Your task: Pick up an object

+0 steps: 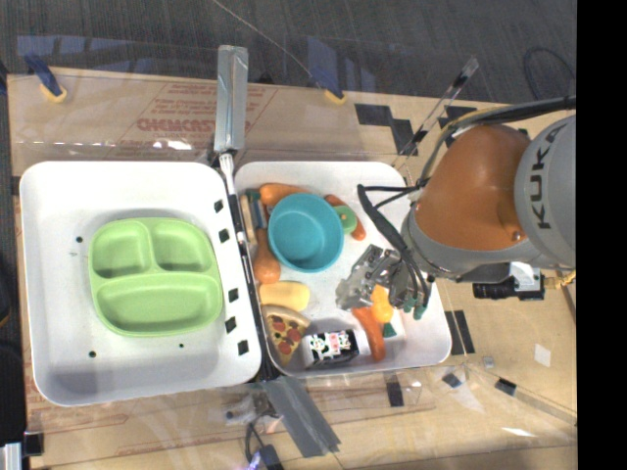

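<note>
In the right-hand bin [431,329], the gripper [364,280] is hanging low over the toys, just off the teal bowl's [306,231] right side, with the grey arm [490,209] and its orange band reaching in behind it. From where I'm standing I cannot tell how far the fingers are parted, or whether anything is sitting between them. An orange carrot-like piece [370,323] is lying right beneath the gripper, running toward the bin's front edge. Beside it a small black-and-white carton [331,346] is resting next to a pizza slice [284,333], and a yellowish piece [284,294] is lying just under the bowl. More orange toys are peeking out around the bowl's rim. In the left bin [49,262] a green divided plate [155,274] is sitting flat near the middle.
</note>
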Available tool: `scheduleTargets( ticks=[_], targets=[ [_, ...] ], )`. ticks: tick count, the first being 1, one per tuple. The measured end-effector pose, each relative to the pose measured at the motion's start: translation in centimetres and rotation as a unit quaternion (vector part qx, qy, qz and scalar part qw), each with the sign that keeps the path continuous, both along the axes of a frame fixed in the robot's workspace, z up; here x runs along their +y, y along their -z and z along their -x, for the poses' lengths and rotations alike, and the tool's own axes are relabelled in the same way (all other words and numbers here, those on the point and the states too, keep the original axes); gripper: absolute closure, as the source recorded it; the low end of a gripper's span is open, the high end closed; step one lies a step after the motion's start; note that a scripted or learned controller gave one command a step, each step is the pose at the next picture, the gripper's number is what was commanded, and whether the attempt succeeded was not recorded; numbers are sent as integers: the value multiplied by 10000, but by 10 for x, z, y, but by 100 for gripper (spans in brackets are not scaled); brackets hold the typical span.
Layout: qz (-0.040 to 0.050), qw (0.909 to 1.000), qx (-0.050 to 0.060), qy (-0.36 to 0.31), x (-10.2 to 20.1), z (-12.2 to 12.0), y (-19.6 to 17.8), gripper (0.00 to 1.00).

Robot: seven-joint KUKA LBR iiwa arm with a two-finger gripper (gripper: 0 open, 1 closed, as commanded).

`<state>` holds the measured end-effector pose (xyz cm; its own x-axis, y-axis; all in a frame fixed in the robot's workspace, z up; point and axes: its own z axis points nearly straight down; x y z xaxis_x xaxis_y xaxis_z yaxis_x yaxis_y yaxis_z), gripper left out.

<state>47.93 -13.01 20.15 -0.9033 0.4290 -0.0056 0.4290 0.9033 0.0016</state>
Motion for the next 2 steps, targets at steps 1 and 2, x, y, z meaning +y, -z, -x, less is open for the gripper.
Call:
scheduleTargets(
  ticks=[1,2],
  targets=[
    [-12,9997,46,-221,-27,2,23,100],
    [-9,9943,25,1069,23,1,0,100]
  ],
)
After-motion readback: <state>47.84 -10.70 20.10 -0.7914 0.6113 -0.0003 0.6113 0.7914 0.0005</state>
